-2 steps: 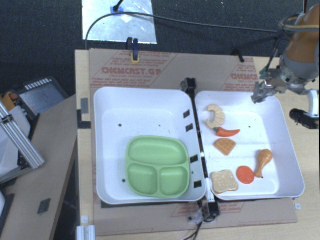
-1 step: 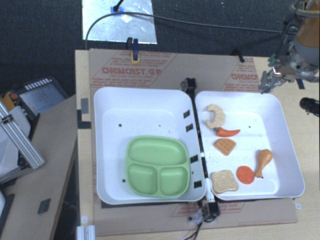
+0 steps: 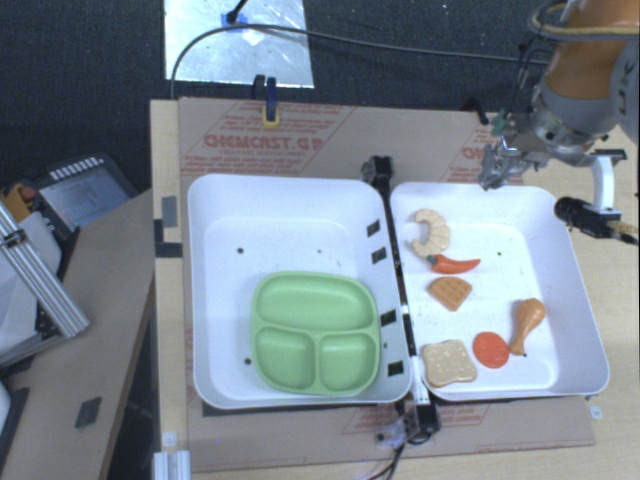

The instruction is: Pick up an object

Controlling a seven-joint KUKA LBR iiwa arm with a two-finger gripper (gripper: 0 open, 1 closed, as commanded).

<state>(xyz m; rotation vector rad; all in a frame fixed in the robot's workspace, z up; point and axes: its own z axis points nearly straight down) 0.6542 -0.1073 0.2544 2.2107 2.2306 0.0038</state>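
White plastic bins sit side by side; left bin (image 3: 215,218) holds a green divided plate (image 3: 315,333) toward its 5 o'clock corner. Right bin (image 3: 575,298) carries toy food: croissant (image 3: 432,230) at 11 o'clock, red chili (image 3: 455,263) just below it, waffle (image 3: 450,292) near centre, drumstick (image 3: 527,323) at 4 o'clock, tomato slice (image 3: 490,349) just beside it, toast (image 3: 449,363) at 7 o'clock; gripper (image 3: 497,173) hovers over the right bin's 12 o'clock rim, holding nothing; its opening cannot be told.
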